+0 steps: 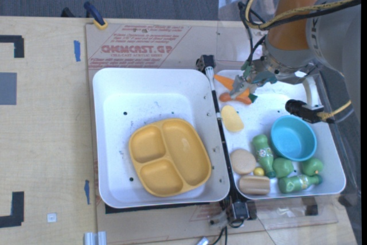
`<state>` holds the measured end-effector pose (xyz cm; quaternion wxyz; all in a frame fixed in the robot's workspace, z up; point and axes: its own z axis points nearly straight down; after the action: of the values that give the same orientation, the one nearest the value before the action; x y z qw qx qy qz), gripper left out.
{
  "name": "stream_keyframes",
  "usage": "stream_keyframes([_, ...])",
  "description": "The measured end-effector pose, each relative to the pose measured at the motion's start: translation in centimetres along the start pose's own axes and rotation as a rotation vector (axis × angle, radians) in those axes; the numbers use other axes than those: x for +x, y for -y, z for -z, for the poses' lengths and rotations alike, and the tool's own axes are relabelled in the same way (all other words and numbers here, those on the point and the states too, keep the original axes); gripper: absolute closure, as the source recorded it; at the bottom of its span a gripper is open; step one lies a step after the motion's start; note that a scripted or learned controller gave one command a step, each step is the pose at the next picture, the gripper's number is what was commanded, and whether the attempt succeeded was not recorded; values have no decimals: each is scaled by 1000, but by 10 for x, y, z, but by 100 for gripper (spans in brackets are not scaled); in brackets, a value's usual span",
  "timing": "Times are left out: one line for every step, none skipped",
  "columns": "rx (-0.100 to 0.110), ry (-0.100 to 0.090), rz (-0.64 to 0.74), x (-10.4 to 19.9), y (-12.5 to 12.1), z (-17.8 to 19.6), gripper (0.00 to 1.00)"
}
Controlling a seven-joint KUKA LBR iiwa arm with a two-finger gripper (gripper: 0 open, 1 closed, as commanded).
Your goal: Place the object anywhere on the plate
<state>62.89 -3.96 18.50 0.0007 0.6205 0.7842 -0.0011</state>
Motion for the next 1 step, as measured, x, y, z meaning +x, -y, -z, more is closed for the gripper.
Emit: stream_keyframes([1,-3,-308,24,62,64,100])
